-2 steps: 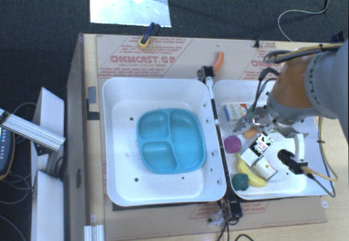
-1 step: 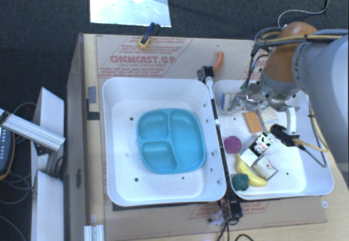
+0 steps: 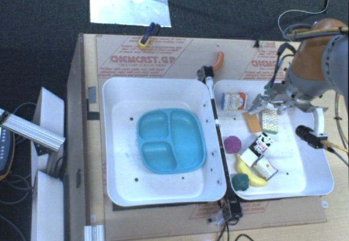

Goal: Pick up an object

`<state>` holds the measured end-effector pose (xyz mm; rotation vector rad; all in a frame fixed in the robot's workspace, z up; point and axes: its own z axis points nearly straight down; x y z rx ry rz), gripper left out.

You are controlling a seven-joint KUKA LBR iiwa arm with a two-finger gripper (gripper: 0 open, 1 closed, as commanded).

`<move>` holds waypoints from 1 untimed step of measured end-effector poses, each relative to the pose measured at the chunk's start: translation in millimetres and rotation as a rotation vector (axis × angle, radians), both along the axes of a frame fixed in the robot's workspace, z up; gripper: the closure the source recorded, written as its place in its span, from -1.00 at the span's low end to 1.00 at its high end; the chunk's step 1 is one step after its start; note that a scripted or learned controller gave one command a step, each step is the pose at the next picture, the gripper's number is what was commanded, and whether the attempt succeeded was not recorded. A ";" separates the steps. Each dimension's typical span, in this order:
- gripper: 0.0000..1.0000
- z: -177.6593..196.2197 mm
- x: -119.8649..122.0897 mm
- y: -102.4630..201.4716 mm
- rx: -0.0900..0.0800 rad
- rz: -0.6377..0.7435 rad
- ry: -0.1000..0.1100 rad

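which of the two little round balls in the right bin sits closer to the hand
The purple ball, beside the bin divider and above the banana, is closer to the hand. The teal ball lies farther, at the bin's near edge.

Smooth, glossy blue plastic tray [image 3: 170, 140] sits in a white plastic bin [image 3: 117, 125]; printed brown cardboard [image 3: 163, 54] lines the bench.
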<state>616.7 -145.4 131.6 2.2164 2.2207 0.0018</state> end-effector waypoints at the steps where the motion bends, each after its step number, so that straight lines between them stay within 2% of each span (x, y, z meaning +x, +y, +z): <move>1: -1.00 -41.9 -8.5 11.8 -0.004 0.000 -0.008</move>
